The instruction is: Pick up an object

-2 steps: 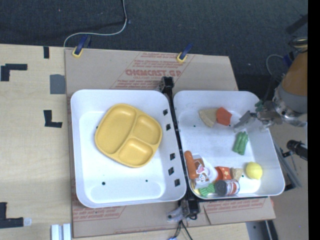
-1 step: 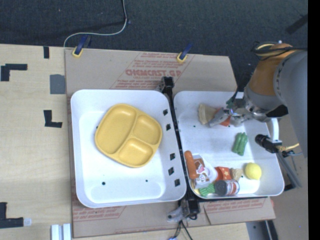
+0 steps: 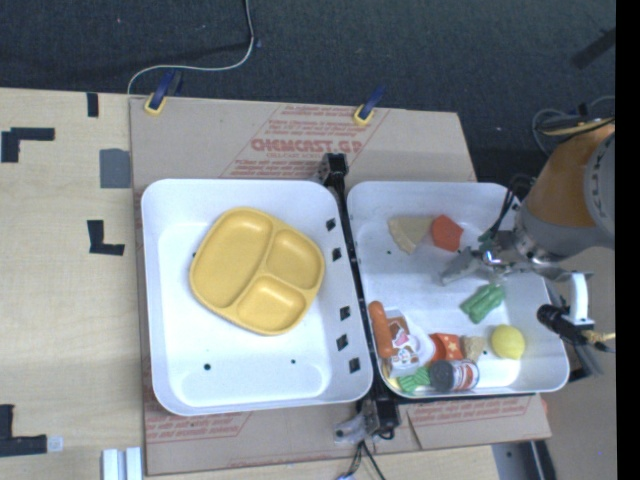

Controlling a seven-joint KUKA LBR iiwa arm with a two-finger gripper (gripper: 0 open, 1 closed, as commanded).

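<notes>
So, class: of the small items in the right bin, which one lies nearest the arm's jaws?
The green piece, lying just below the gripper. The orange-red block sits farther up, and the yellow ball lies farther down toward the bin's lower edge.

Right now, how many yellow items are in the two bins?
2. A yellow divided plate lies in the left bin; a small yellow round piece sits near the right bin's lower right corner. Others could be hidden in the pile beside it.
</notes>
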